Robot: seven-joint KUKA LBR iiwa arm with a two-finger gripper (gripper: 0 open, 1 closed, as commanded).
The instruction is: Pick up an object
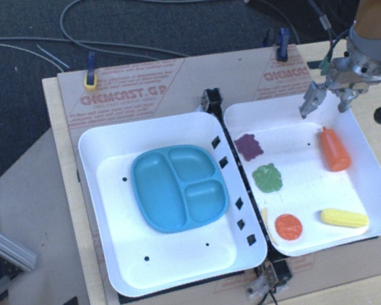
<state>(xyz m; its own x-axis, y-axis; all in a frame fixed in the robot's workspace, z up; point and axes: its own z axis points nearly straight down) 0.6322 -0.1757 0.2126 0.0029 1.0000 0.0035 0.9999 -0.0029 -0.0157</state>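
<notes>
**Approach Phase: Gripper Positioning Over the Right Bin**

The gripper (326,98) is hovering above the far right corner of the right bin (292,111), with its jaws spread apart and nothing sitting between them. No object is being held, so the pick is judged to be in its approach step, not yet the grasp.

Five candidate objects are lying in the right bin. The orange carrot (334,149) is resting along the right wall, nearest the gripper. The purple piece (248,146) and the green piece (268,178) are sitting near the left wall. The red tomato (288,226) and the yellow corn (344,217) are lying near the near edge. The left bin (104,199) is carrying a blue divided plate (179,186) at its centre.

The next move is calling for a descent over the chosen object with the open jaws straddling it. The carrot is lying close to the right wall, leaving little finger room on that side; the bin's middle is offering open floor for manoeuvring
</notes>
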